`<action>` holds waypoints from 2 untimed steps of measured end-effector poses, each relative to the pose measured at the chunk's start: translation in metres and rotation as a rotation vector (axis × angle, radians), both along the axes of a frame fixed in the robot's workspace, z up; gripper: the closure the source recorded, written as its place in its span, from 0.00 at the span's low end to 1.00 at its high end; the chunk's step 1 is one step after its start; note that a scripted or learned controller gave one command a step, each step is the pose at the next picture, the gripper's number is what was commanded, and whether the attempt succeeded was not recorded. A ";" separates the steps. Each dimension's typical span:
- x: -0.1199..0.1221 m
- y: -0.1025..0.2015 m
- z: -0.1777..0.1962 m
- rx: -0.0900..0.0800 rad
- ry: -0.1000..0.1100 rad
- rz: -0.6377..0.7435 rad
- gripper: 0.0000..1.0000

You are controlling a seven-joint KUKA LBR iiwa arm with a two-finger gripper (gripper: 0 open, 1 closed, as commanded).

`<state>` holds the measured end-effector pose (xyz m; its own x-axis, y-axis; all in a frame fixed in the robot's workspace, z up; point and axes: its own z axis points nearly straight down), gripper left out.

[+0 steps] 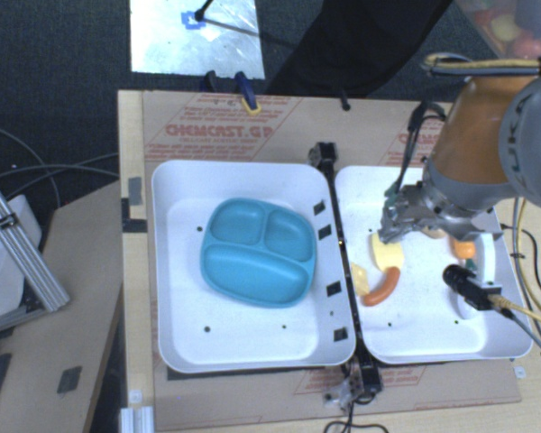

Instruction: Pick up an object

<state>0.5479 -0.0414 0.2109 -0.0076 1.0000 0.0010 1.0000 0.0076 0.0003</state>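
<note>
In the right bin (415, 336) lie a yellow wedge-shaped piece (387, 256), an orange-red sausage-like piece (380, 287) just below it, and a small pale yellow piece (360, 278) at the bin's left wall. An orange object (465, 250) sits further right, partly hidden by the arm. My gripper (390, 226) hangs right above the yellow wedge, its tip close to the wedge's top edge. Nothing shows between its fingers.
The left bin (176, 332) holds a blue divided plate (258, 250) in its middle. A black divider with clips (335, 242) runs between the two bins. The grey and orange arm (487, 142) covers the right bin's upper right part.
</note>
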 end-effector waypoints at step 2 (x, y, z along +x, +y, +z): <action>0.039 0.035 0.021 0.000 -0.002 -0.001 1.00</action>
